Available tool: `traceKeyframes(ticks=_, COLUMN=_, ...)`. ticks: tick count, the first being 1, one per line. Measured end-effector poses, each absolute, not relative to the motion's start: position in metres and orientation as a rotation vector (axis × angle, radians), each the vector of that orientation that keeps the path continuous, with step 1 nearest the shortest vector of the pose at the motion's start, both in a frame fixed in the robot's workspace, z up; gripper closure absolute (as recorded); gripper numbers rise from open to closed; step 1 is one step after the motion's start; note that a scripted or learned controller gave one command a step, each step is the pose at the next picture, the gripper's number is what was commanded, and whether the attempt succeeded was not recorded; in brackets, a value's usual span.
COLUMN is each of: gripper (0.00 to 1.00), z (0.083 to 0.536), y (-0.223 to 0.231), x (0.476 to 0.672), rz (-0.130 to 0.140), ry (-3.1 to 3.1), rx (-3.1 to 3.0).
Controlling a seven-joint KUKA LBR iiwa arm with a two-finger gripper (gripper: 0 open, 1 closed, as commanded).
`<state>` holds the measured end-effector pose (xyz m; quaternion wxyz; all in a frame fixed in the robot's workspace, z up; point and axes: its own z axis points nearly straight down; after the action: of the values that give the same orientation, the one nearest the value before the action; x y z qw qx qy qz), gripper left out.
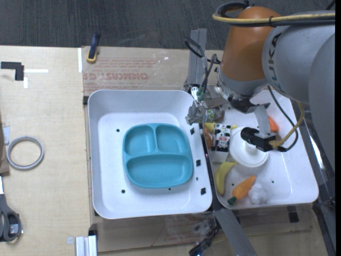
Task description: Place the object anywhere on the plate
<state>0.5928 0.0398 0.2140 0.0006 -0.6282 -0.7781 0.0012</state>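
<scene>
Where the two bins meet near the frame's centre, you see the gripper (198, 111) low over the dividing walls, but clutter hides its state; you cannot tell. The blue plate (158, 155) sits centre-left in the left bin (101, 159). Right bin: carrot (243, 188), banana (222, 174), white cup (248, 151), partly under the arm (277, 41).

A roll of grey tape (24, 152) lay on the wooden table (42, 116) at the left, with scissors (9, 224) near the lower left corner. A blue-and-yellow clamp (94, 48) sat at the cardboard sheet's (136, 71) far edge. Black tape marks (14, 69) showed at upper left.
</scene>
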Motion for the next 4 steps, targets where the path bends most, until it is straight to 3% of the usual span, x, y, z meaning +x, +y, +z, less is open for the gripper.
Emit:
traceKeyframes(ticks=1, gripper=1.00, z=0.197, y=0.106, x=0.545, rz=0.006, ry=-2.480, rx=-1.925)
traceKeyframes(ticks=2, gripper=1.00, z=0.223, y=0.055, x=0.495, rz=0.005, ry=-2.571, rx=-1.802)
traceKeyframes(ticks=3, gripper=1.00, z=0.203, y=0.103, x=0.506, rz=0.005, ry=-2.617, rx=-1.736)
traceKeyframes(ticks=4, gripper=1.00, z=0.191, y=0.060, x=0.483, rz=0.004, ry=-2.724, rx=-1.561)
